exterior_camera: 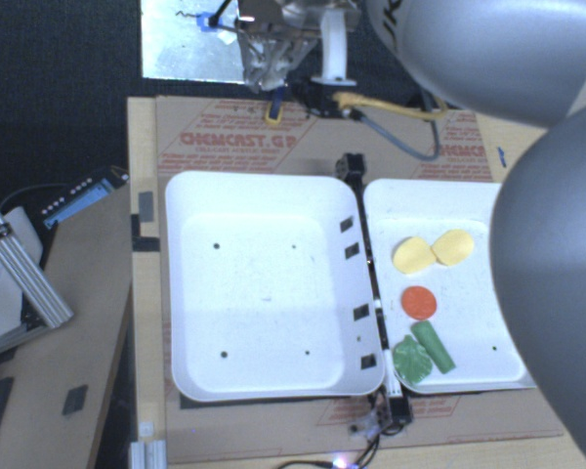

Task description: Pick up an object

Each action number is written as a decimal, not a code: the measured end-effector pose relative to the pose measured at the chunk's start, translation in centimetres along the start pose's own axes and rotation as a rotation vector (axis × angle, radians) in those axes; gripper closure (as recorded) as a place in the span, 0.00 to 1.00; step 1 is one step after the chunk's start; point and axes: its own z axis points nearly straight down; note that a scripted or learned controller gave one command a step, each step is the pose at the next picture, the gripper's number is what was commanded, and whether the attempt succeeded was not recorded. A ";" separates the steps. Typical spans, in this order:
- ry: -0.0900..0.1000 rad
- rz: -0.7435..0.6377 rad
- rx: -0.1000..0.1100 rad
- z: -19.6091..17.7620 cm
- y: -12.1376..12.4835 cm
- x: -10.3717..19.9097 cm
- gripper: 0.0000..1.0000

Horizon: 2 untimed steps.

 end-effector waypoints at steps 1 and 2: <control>-0.001 0.002 0.000 -3.5 0.0 -0.3 1.00; 0.000 0.002 -0.003 -10.1 -0.9 -0.3 1.00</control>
